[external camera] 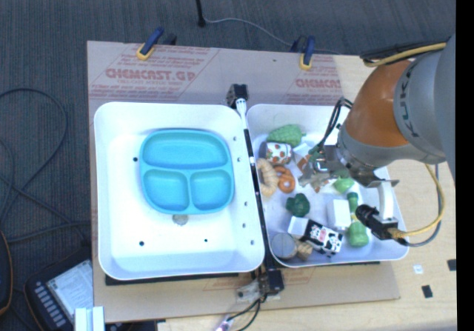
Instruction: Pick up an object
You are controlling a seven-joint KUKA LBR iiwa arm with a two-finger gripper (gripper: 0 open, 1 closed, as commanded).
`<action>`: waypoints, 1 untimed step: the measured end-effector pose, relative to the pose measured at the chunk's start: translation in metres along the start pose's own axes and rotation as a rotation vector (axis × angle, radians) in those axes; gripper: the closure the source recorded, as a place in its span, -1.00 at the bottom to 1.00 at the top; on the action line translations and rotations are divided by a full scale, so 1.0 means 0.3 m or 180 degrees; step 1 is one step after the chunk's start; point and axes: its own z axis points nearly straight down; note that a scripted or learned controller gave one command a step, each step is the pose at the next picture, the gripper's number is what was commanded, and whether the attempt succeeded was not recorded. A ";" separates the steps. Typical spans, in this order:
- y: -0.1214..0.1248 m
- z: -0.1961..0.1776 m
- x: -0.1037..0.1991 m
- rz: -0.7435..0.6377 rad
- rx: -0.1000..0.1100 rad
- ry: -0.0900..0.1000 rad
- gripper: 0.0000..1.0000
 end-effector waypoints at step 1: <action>0.001 -0.031 0.000 -0.0001 0.0003 0.0000 1.00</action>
